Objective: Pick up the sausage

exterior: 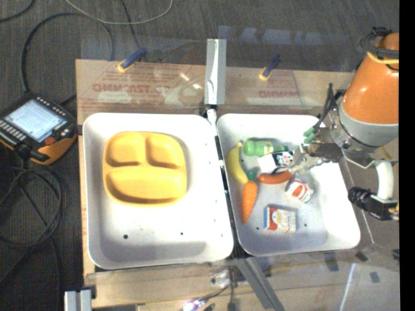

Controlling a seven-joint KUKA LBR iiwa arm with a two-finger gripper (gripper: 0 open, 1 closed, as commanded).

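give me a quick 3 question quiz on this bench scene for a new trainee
1. True or false: the yellow divided tray sits in the right bin.
2. Which item lies nearest the gripper? A) carrot B) sausage C) small carton
3. Fill in: the banana lies along the ______ side of the right bin, as the camera sees it.

Key:
1. False; it sits in the left bin.
2. B; the sausage lies just below and left of the gripper.
3. Left, beside the wall between the bins.
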